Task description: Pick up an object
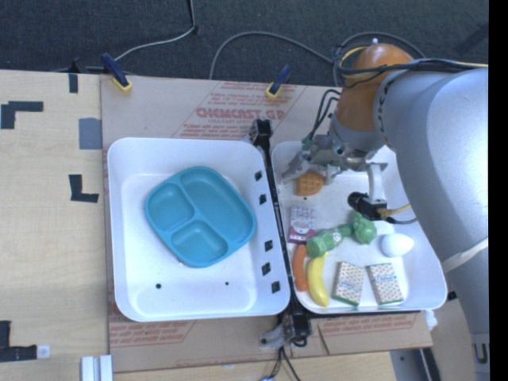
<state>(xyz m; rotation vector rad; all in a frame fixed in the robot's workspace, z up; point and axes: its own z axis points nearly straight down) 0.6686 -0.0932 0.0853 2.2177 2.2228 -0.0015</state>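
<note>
Over right bin (pixel 413 296), arm (pixel 444 133) bends down; end effector (pixel 313 165) state unclear above brown object (pixel 309 184).

Left bin (pixel 127 236): shallow, white, holding one light-blue divided plate (pixel 200 215) with three compartments, lying flat near the bin's middle and turned at an angle to its walls.

Cardboard sheet (pixel 230 109): brown, red printing, spread under both bins.

Clamps: two, blue and yellow, at the cardboard's far edge; one at the left corner (pixel 116 72), one toward the middle (pixel 278 83).

Bench (pixel 48 236): pale wood surface, bearing several black tape marks (pixel 79 189) along its left side.

Cables (pixel 186 22): thin and grey, running over the dark carpet (pixel 262 6) beyond the bench.
</note>
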